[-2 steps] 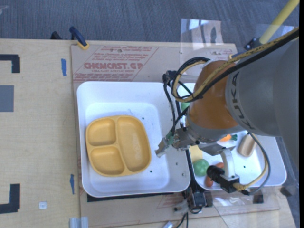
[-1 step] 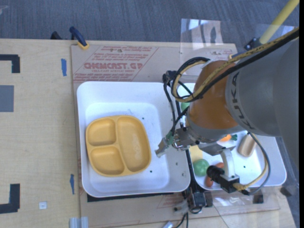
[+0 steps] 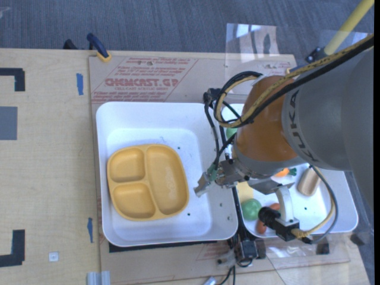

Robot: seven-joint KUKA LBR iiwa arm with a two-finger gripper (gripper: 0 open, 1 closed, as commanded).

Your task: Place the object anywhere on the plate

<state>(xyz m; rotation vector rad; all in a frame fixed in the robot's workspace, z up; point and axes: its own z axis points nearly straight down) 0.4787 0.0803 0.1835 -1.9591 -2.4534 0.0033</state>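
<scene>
Reading "CHEMCAST GP" on brown sheet (image 3: pixel 142 76), yellow plate (image 3: pixel 147 181)

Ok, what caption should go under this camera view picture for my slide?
Grey and orange robot arm reaching over two white bins, with a yellow divided plate in the left bin and small toy foods in the right bin.

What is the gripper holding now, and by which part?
It cannot be told: the gripper is over the left bin beside the yellow plate, its fingertips unclear.

Matt yellow plastic plate (image 3: pixel 148 181), glossy white plastic bin (image 3: pixel 139 114)
</scene>
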